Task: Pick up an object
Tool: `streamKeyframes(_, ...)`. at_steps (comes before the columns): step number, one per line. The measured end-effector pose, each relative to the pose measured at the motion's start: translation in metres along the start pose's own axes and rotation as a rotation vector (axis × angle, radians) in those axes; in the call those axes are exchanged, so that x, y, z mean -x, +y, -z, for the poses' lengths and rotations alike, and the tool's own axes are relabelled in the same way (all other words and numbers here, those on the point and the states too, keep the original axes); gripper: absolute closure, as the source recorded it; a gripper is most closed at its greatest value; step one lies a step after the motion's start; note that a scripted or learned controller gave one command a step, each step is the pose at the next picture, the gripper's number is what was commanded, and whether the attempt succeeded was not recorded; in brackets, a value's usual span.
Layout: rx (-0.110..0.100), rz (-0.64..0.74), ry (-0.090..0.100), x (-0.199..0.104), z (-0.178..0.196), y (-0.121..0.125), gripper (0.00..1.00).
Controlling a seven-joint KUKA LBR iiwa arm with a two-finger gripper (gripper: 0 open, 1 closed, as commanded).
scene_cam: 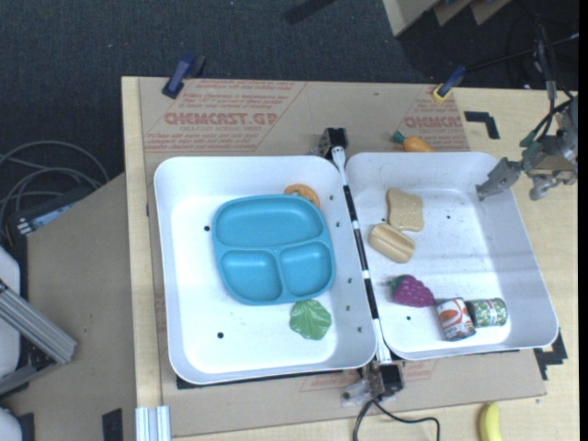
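The gripper (520,178) hangs at the far right corner of the right bin (514,255), above its rim, with its two fingers spread and nothing between them. No object is singled out; the candidates in that bin are a slice of bread (405,209) and a bread roll (391,242) near its left wall, and along the near side a bunch of purple grapes (412,291) with two small cans (471,315) just beside it. The left bin (184,274) bears a blue divided plate (273,248), a green leafy piece (310,320) at its near edge and an orange-brown item (301,193) peeking from behind its far edge. The chief risk, as I judge it, is a closing on air: the gripper stands well apart from every candidate. The cans lie touching, so a finger may strike one and roll both away; the bread and roll sit close to the wall, where a finger could catch. The arm is cut off at the right edge, the fingertips are small and blurred, and the orange-brown item is partly hidden
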State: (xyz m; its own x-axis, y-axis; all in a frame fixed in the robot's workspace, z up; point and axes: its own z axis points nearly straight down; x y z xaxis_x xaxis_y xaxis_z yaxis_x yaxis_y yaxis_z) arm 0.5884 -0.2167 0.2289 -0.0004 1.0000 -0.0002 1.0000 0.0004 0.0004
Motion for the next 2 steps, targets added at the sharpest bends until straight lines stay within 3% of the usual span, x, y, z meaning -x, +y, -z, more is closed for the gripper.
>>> streamKeyframes(1,-0.002,0.001,0.001,-0.091,-0.099,-0.022,0.00)
streamKeyframes(2,0.002,0.000,0.000,-0.122,-0.139,0.024,0.00)
